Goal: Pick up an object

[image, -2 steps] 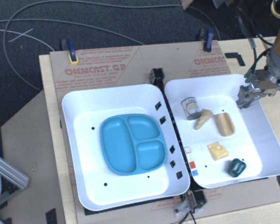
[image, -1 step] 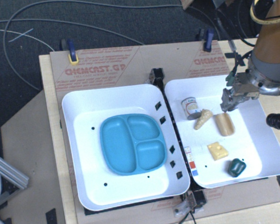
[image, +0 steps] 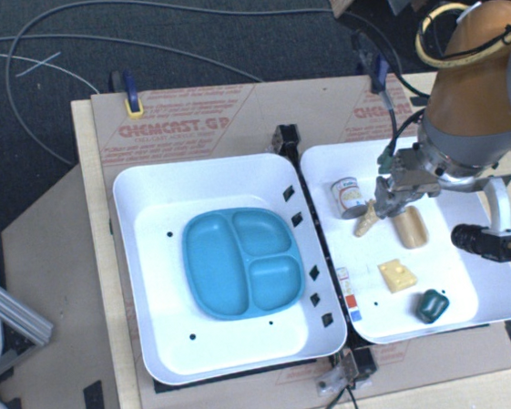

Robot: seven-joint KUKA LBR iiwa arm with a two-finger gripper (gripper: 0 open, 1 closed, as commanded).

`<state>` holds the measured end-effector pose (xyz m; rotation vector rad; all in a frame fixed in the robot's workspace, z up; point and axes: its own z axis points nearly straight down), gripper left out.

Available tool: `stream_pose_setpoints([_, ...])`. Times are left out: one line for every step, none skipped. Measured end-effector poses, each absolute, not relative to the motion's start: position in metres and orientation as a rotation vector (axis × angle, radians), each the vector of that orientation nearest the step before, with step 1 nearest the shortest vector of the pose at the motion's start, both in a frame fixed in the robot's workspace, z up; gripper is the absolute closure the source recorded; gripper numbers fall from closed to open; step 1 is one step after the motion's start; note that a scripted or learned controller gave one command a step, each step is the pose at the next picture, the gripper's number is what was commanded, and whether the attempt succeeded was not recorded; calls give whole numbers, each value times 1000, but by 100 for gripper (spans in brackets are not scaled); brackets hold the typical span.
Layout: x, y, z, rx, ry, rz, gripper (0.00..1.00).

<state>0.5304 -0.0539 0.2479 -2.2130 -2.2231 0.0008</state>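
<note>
While the gripper hangs low in the right bin, you cannot tell its finger state. Nearby: small jar, tan wedge, bread-like piece. Risk: crowding may cause a glancing, failed grasp.

A blue 3-compartment plate is lying in the middle of the left white bin. The 2 bins are sitting side by side on a cardboard sheet printed with red lettering. A blue clamp is gripping the sheet's far edge on the left, and another clamp is gripping it on the right. Thin grey cables are trailing over the dark floor beyond the bench.
</note>
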Motion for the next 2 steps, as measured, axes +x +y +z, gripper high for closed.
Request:
stream_pose_setpoints([527, 2, 252, -2210, -2226, -2, 100])
stream_pose_setpoints([509, 51, 236, -2211, -2224, 3, 100])
